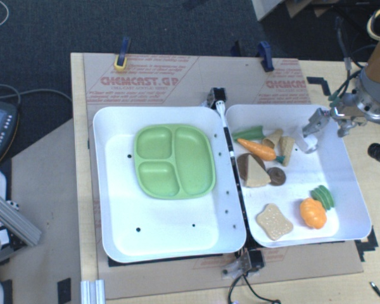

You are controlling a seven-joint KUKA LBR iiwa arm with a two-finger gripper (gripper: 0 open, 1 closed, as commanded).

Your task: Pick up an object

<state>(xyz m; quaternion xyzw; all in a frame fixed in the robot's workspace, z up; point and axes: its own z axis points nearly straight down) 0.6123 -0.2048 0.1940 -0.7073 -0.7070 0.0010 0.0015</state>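
Green tray in left bin; carrot, bread slice, orange in right bin. Gripper (opening unclear) above far corner, nothing visibly held.

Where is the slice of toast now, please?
The tan toast slice lies in the right white bin, near its front edge, left of the orange fruit.

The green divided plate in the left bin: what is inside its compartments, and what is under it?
The green divided plastic plate has three compartments, all bare; no food lies in them. It rests on the floor of the left shallow white bin. The bin floor directly under the plate is covered and cannot be seen.
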